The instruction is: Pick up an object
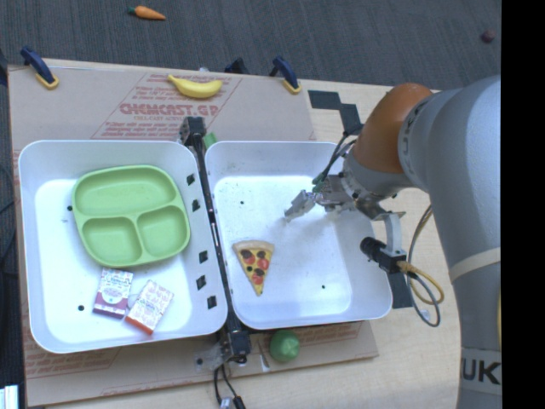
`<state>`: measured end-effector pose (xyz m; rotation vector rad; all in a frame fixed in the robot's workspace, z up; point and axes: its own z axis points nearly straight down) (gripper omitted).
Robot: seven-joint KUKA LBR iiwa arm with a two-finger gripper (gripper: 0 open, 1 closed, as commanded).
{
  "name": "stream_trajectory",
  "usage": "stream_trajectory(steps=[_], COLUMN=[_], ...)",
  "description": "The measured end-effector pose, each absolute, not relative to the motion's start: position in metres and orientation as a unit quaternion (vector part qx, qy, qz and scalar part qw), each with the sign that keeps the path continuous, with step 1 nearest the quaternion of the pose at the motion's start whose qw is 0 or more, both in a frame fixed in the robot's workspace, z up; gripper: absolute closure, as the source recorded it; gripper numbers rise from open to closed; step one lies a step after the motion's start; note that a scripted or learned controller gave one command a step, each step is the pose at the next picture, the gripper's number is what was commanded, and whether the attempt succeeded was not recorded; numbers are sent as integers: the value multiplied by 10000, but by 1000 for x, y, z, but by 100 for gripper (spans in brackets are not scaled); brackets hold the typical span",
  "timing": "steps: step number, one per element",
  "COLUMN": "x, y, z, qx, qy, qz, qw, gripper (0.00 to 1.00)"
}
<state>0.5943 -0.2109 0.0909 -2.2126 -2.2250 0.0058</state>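
We see two white bins side by side on the bench (77, 83). The right bin (366, 301) has a toy pizza slice (255, 265) lying flat on its floor, close to the wall between the two bins. The pointy end of the slice faces the near side of the bin.

The grey arm (451, 177) comes in from the right. Its gripper (297, 206) hangs over the right bin, up and to the right of the pizza slice, and apart from it. We cannot tell if the fingers are open or closed, because they are small and blurry. We see nothing held in them.

The left bin (30, 237) has a green tray (130, 211) with three parts. Just below the tray lie two small packets (134, 300), side by side.

A yellow banana (197, 84) lies on the cardboard behind the bins. A green ball (285, 345) sits on the bench just in front of the right bin. A small orange carrot (149, 12) lies on the floor far behind.
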Motion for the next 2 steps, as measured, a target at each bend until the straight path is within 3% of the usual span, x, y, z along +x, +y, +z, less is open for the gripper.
stream_trajectory(steps=[1,2], x=[609,654], y=[-211,-211], z=[103,108], qx=[-7051,-7055], qy=[-7091,-7087], qz=[4,-2], qw=[7,6], gripper=[0,0])
